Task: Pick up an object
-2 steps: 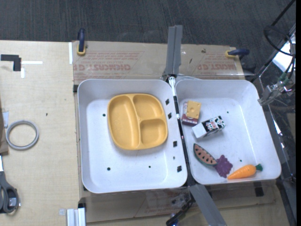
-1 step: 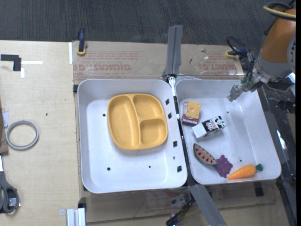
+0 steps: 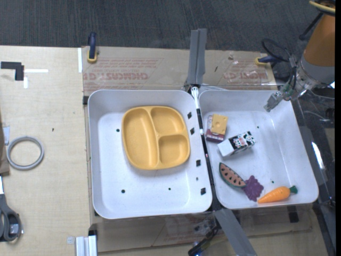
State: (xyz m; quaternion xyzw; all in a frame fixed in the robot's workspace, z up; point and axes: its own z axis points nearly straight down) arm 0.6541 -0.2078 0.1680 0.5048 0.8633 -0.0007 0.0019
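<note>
The right bin (image 3: 298,137) holds several toy foods. A cheese wedge on a purple box (image 3: 216,127) lies near the bin's left wall, with a cow-patterned milk carton (image 3: 236,143) just to its right. Along the front lie a watermelon slice (image 3: 230,175), purple grapes (image 3: 253,187) and an orange carrot (image 3: 277,194). A yellow divided plate (image 3: 156,137) sits in the left bin (image 3: 106,185). My gripper (image 3: 274,101) hangs over the right bin's far right corner, apart from every object, and nothing shows in it.
The arm with its orange band (image 3: 324,39) comes in at the upper right, over the bin's right rim. A grey post (image 3: 197,57) and divider stand between the bins. A tape roll (image 3: 24,152) and scissors (image 3: 8,225) lie on the bench at left.
</note>
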